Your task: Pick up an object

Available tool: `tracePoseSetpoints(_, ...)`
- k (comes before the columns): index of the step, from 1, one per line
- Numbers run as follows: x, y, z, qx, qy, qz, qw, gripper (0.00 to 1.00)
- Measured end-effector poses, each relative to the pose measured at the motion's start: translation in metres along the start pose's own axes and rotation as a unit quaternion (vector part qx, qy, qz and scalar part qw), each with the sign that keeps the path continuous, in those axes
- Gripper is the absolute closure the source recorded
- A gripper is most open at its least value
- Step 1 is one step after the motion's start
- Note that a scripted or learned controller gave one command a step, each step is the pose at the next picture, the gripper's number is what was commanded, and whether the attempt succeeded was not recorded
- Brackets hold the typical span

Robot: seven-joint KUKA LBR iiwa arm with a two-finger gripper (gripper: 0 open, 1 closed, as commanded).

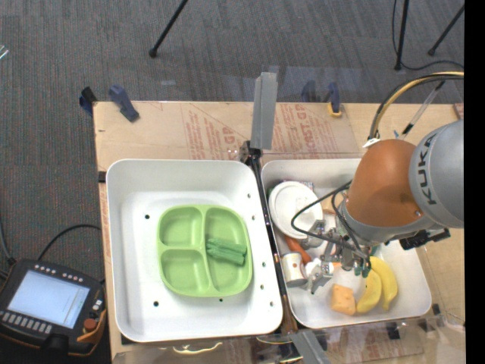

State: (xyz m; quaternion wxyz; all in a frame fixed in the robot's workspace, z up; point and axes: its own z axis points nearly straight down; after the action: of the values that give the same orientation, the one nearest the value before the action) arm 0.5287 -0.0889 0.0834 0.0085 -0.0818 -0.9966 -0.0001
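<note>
— Looking at the right white bin (420, 298), which piece is the arm working toward?

— Judging by position, the curved yellow banana (381, 283) or the small orange-yellow block (342, 300) just left of it. Both are lying in the near right part of that bin, and the gripper (326, 271) is hanging low just left of the banana.

— Is it gripping anything?

— Nothing is showing between its fingers; whether they are apart or together, I cannot tell.

— So which step is this?

— It is looking like the approach, with the grasp not yet made. The next move is calling for centring over one item and closing across its narrow width.

— How is the banana lying?

— Its long axis is running near-to-far, tips bending left.

— Around it?

— A round white lid (292, 203) is lying farther left, and the left white bin (125, 203) is holding a green divided tray (182, 252).
</note>
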Motion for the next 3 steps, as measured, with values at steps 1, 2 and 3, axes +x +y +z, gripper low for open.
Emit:
tracePoseSetpoints(1,-0.036,0.01,-0.004,0.0,-0.007,-0.077,0.997,0.0)
tracePoseSetpoints(2,-0.039,0.011,-0.017,0.0,-0.013,-0.078,0.9969,1.0)
tracePoseSetpoints(3,-0.107,0.028,-0.22,-0.001,-0.019,-0.066,0.9977,1.0)
